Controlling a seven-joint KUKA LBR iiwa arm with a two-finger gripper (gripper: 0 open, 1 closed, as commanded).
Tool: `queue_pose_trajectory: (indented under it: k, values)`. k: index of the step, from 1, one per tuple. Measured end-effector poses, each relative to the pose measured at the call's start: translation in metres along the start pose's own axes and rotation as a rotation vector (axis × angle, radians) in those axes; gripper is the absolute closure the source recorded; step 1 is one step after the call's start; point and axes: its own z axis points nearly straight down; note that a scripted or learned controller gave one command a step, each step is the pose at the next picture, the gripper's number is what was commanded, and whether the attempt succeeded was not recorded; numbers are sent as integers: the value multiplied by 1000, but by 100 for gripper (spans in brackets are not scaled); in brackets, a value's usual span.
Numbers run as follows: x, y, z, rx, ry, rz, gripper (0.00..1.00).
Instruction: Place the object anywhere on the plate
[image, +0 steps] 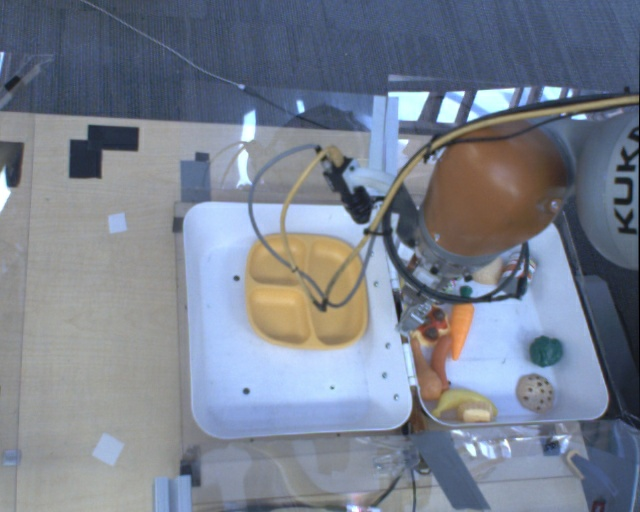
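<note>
A yellow divided plate (300, 290) lies in the left white bin (225, 380), with loose cables draped across its middle. My gripper (432, 318) hangs under the orange wrist dome over the left side of the right bin (590, 390), mostly hidden by the wrist. Directly below it lie an orange carrot (461, 328), a small red and dark item (433, 325) and a longer orange-brown piece (430, 372).
In the right bin a yellow banana-like toy (465, 404) lies at the front edge, a tan perforated ball (535, 392) at the front right and a dark green object (546, 350) behind it. Cables arc from the wrist over the plate.
</note>
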Motion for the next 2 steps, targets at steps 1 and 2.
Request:
queue_pose_trajectory:
  k: [1,2]
  values:
    - [-40,-101,-3,3,-2,-62,100]
    - [-36,-97,-3,0,0,-52,0]
